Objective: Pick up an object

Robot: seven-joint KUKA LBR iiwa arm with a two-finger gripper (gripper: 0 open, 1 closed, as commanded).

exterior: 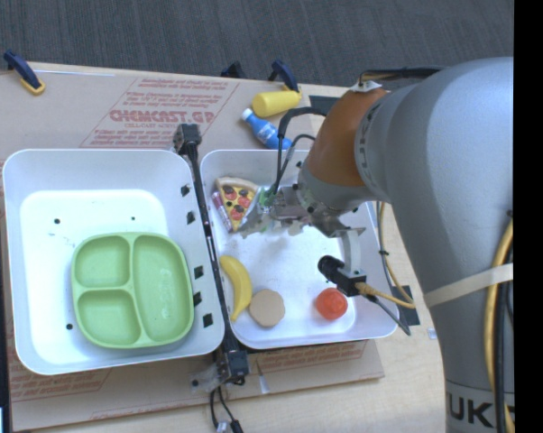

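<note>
In the right bin (371,327), a toy pizza slice (234,200) lies at the far left corner. A yellow banana (236,283) rests along the left wall, with a round tan cookie (267,308) beside it and a red tomato (331,303) near the front right. My gripper (273,211) hangs low over the bin's far half, right next to the pizza slice's right edge. The grey arm and its orange band cover the bin's far right part.
The left bin (28,197) holds a green divided plate (132,289). Behind the right bin, on the cardboard, lie a yellow piece (274,103) and a blue piece (264,130). A black clamp (188,136) sits where the bins meet.
</note>
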